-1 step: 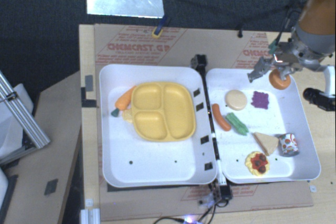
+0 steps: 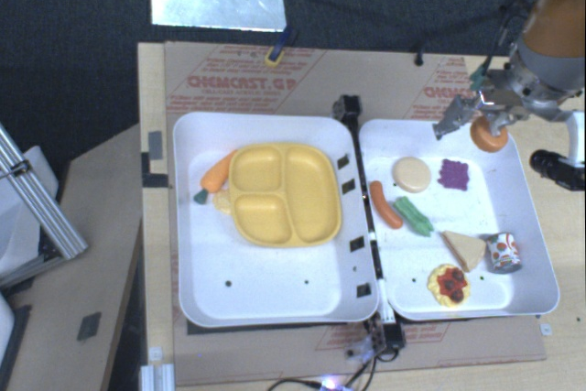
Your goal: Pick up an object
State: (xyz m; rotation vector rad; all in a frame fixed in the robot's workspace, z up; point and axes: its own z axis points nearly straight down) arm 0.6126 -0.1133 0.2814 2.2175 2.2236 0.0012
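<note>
The pick looked well advanced but not proven. Taking the hinge strip (image 2: 363,197) between the two bins as the landmark, the nearest items lay in the right bin (image 2: 536,288), on the strip's right: one small pizza-like disc (image 2: 448,284) near the front, one tan wedge (image 2: 464,248) just behind it, and one small can (image 2: 502,253) touching or just beside that wedge, farther from the strip.

Closer to the strip, one orange sausage (image 2: 385,204) lay just beside one green piece (image 2: 414,217). Behind them sat one cream disc (image 2: 411,174) and, farther from the strip, one purple cluster (image 2: 453,174).

On the strip's left, the left bin (image 2: 197,288) held one yellow divided plate (image 2: 277,194), with one carrot (image 2: 217,172) against the plate's far-left side and something pale, hard to name, peeking from under its left edge.

Farthest back, over the right bin's rear corner, the gripper (image 2: 488,116) hung with one orange round object (image 2: 489,136) just at its tips. That object appeared raised above the bin floor, probably pinched between the fingers, though the slant left the contact unclear. If so, the grasp and the lift were done, and what was left was to carry it clear.
</note>
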